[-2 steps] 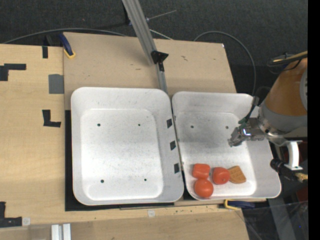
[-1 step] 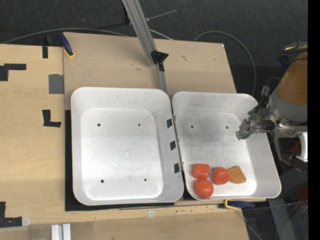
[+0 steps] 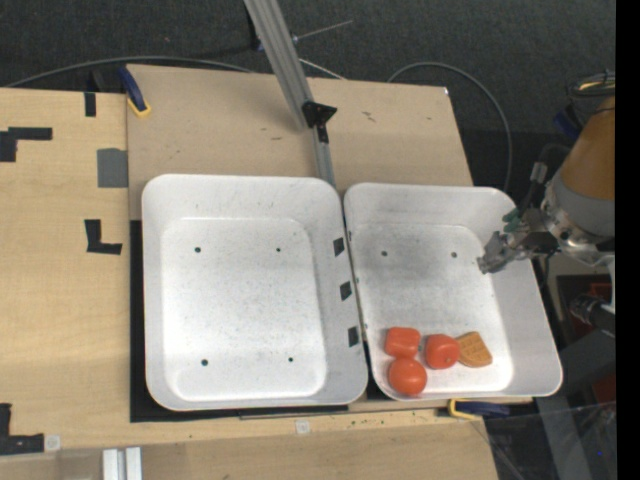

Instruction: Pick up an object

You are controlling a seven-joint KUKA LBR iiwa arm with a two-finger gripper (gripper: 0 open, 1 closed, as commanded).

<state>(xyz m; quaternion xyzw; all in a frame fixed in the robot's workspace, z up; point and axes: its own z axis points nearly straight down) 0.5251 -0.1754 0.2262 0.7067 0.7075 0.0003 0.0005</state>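
1. Gripper [image 3: 492,259]: sits over the right rim of the right bin [image 3: 420,208], at the end of the arm [image 3: 585,193] that reaches in from the right. It is small and dark here, and whether it is wide or narrow I cannot tell. Nothing is visibly held.
2. Candidate objects: three red pieces and one tan one, clustered at the near end of the right bin. Red piece A [image 3: 402,342] lies leftmost, red piece B [image 3: 441,351] just beside it, red piece C [image 3: 407,376] nearest the front wall, and the tan piece [image 3: 474,350] touches or nearly touches B on its right side.
3. Judgement: the cluster probably collected there because the bin floor curves up at the walls, so pieces settle together in the corner.
4. Gripper and cluster are well apart, with bare bin floor between them. The pick is not yet begun.
5. Left bin [image 3: 240,193]: nothing to target there.
6. Risk, as a judgement: tight packing leaves little room for a clean approach. C against the front wall looks hardest, and A, at the open edge, looks easiest.
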